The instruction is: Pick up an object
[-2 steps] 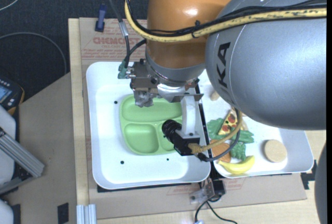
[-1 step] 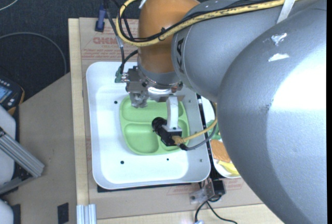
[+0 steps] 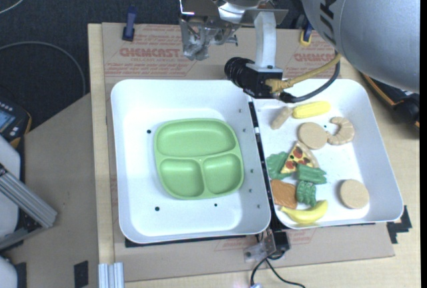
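A: We saw the left bin [image 3: 127,147] mostly open, only the green divided plate [image 3: 198,157] sitting mid-floor, bare white all around it.

B: Right bin [image 3: 377,147] was tighter. We noted the food toys crowded together: yellow piece [image 3: 311,109], cookie [image 3: 312,136], pizza slice [image 3: 301,157], banana [image 3: 305,214]. Free floor along the far right wall.

A: We found the black fitting [image 3: 248,77] with its hose blocking the back edge between the bins.

Green tray [image 3: 198,158] in left bin [image 3: 127,147], toy foods in right bin [image 3: 373,127]; gripper [image 3: 200,40] prob. above bench's far edge.
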Tool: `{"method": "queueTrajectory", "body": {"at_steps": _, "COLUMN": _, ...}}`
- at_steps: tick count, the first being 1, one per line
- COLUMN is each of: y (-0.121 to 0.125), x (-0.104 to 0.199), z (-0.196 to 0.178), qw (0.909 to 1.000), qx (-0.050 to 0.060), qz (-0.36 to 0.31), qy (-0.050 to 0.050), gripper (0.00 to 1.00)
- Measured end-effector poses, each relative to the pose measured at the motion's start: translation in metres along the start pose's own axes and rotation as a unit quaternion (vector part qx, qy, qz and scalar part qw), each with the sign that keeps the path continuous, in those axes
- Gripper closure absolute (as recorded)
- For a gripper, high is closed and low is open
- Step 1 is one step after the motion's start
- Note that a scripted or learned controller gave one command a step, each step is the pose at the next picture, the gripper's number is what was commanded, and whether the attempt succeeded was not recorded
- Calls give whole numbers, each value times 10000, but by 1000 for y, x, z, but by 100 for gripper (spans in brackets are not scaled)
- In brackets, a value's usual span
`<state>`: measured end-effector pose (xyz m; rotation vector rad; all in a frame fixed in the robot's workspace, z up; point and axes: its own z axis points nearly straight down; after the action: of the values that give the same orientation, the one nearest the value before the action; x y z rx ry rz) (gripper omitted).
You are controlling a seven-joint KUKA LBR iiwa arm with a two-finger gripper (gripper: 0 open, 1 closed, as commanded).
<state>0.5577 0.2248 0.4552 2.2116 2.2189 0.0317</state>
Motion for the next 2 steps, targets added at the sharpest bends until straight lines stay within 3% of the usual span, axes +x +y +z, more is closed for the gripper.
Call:
{"method": "queueTrajectory", "body": {"at_steps": 1, "y": -32, "x": -29, "z": 90, "qw": 9999, "qx": 150, "qz": 33, "qy": -60, "gripper": 100}}
{"method": "queueTrajectory", "body": {"at_steps": 2, "y": -87, "x": -95, "z": 205, "qw": 9998, "qx": 189, "qz": 56, "qy": -71, "gripper": 100}}
